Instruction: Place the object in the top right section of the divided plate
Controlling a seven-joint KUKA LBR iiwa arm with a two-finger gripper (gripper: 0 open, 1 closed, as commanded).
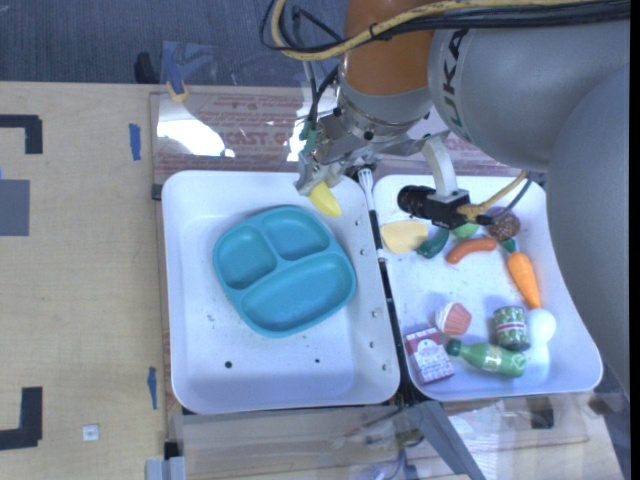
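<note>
Small yellow object (325, 201), pointed at its lower end, above the left bin's upper right corner, just beyond the rim of the blue divided plate (285, 268) (three sections, lying flat, centre left of frame).

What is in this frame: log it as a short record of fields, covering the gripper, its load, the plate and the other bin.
gripper: gripper above the left bin's upper right corner
load: small yellow object at its fingers, just off the plate's top right section
plate: blue divided plate, three sections, nothing in them
right bin: right bin holds carrot, green bottle, green can
</note>
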